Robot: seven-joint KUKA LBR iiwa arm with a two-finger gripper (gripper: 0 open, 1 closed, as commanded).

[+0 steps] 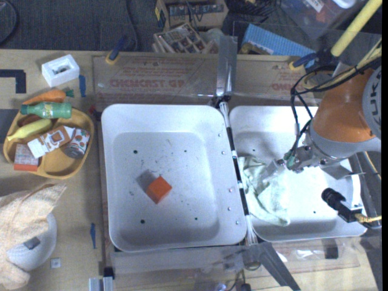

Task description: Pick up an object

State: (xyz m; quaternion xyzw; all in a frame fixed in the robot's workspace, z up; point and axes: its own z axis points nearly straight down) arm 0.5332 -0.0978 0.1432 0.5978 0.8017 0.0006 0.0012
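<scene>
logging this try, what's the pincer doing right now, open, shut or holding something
pincer: cannot be told; it sits low in the right bin at the edge of the pale cloth.

Even overhead light is falling on both white bins, and they are glaring slightly. The orange block is casting a short soft shadow leftward. Far background is staying dim. Overall image is looking soft, slightly grainy.
</scene>
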